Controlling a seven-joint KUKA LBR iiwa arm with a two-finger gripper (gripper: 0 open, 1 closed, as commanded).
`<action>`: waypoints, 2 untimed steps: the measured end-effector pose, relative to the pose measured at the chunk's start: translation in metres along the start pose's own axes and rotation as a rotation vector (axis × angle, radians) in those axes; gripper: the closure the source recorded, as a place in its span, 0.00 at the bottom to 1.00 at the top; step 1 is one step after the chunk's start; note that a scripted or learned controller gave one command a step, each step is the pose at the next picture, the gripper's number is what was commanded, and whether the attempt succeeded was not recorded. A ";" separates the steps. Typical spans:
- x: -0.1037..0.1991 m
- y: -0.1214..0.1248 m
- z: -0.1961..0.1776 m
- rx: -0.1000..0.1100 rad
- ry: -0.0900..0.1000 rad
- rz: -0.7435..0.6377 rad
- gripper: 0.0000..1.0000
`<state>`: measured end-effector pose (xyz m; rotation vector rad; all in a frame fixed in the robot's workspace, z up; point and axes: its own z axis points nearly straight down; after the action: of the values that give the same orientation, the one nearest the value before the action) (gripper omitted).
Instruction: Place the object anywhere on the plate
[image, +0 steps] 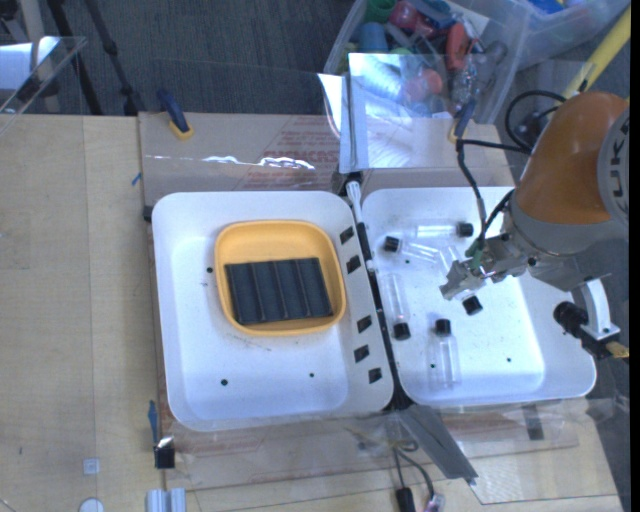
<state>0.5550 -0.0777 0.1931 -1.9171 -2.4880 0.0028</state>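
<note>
One plate (232, 243), four clear vials.
Nearest vial (428, 254) lay just left of the fingers (462, 284), long axis left-right, cap left; their opening couldn't be told.

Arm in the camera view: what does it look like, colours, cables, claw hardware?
The arm has a bulbous orange shell above a grey wrist section. Black cables loop from its top and run down toward the claw, a small silver-grey metal assembly with dark parts and a hint of green wiring. A white bracket with black knob sits beside it.
</note>
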 end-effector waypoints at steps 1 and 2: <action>0.009 0.064 -0.039 0.000 0.000 -0.142 1.00; 0.010 0.084 0.011 0.003 0.004 -0.447 1.00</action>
<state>0.6335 -0.0463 0.1822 -1.3152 -2.8466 0.0028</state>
